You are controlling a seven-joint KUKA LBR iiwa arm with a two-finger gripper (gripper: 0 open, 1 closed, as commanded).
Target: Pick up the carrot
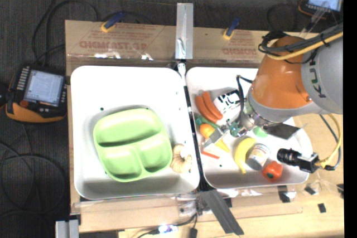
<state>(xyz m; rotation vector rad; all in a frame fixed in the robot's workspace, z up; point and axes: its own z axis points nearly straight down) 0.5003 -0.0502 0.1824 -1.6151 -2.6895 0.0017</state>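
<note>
The end effector point(237, 129) is positioned low over the right bin point(196, 82); whether it is open or closed cannot be determined. The carrot point(208, 106) lies near the bin's left wall, just beside the end effector. A green tray point(132, 143) occupies the left bin point(83, 120).

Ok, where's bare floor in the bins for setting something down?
Left bin: bare floor along its far side above the green tray, and a strip at its left wall. Right bin: crowded; carrot, banana, tomato and the hand cover most of it.
</note>
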